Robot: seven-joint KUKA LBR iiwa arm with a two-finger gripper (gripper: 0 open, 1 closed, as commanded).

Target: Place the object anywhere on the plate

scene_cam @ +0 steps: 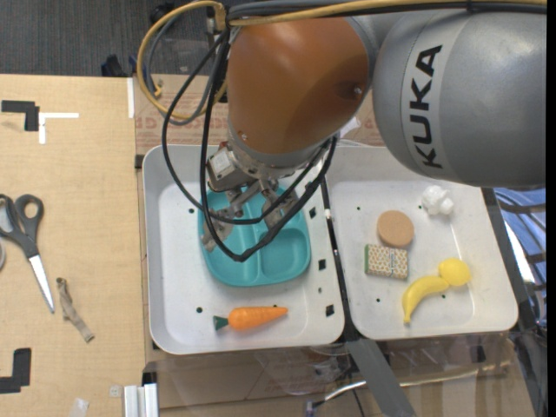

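A teal divided plate (282, 263) lies in the left bin (169, 268). My gripper (254, 208) hangs directly over the plate's upper half, under the orange wrist. Its two fingers stand apart, open, and bare teal plate shows between them with nothing held. Black cables loop down across the plate. An orange toy carrot (252, 318) lies in the same bin, just in front of the plate and apart from it. The plate's far edge is hidden by the wrist.
The right bin (486, 320) holds a tan disc (395, 228), a patterned cracker-like block (387, 261), a yellow banana (421, 294), a lemon (455, 272) and a small white object (437, 201). Scissors (26, 233) lie on the cardboard at left.
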